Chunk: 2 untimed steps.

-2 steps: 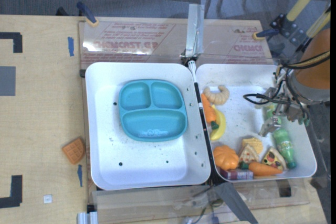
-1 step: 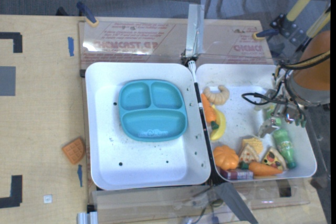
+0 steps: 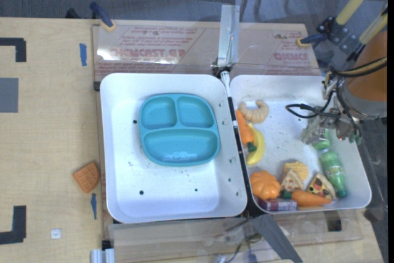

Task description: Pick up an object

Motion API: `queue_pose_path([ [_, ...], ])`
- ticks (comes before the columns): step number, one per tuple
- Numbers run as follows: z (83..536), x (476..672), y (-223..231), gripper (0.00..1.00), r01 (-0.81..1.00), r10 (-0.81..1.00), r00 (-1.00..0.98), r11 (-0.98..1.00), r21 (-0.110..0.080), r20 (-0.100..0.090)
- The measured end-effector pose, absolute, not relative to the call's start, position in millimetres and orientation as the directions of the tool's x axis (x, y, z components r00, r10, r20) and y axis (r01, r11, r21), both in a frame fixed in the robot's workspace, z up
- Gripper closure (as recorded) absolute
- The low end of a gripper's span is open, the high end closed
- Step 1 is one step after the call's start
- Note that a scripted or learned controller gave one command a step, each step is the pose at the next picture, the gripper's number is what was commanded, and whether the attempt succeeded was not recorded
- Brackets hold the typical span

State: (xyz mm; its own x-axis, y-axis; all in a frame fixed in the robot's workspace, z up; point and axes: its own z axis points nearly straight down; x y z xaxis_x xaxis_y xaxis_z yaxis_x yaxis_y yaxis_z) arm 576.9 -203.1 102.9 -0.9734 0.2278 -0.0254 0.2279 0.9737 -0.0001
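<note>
We log the bench (image 3: 43,132), wood-topped, carrying two white bins side by side. L bin (image 3: 117,151) holds a teal divided plate (image 3: 179,129) near its centre. R bin (image 3: 277,92) holds the toy food. The arm (image 3: 369,64) enters at the R bin's right edge; its gripper (image 3: 323,132) hangs low over the right side, just above a green bottle (image 3: 332,172). Gripper state: can't tell, cabling obscures it. Along the R bin's left wall: croissant (image 3: 254,111), carrot (image 3: 244,132), banana (image 3: 257,148). Near the front edge: orange pepper (image 3: 265,183), corn piece (image 3: 295,171), pizza slice (image 3: 320,185), second carrot (image 3: 309,198). A waffle (image 3: 86,177) lies on the bench, left of the L bin.
</note>
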Motion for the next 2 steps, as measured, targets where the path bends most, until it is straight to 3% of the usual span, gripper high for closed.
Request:
queue_pose_path([
  [1, 199, 570.7, -165, 1.0, 0.304, 0.304, -0.953, 0.953, 0.002, -0.017],
  [2, 98, 573.4, -218, 1.0, 0.062, 0.062, -0.998, 0.998, -0.002, -0.011],
])
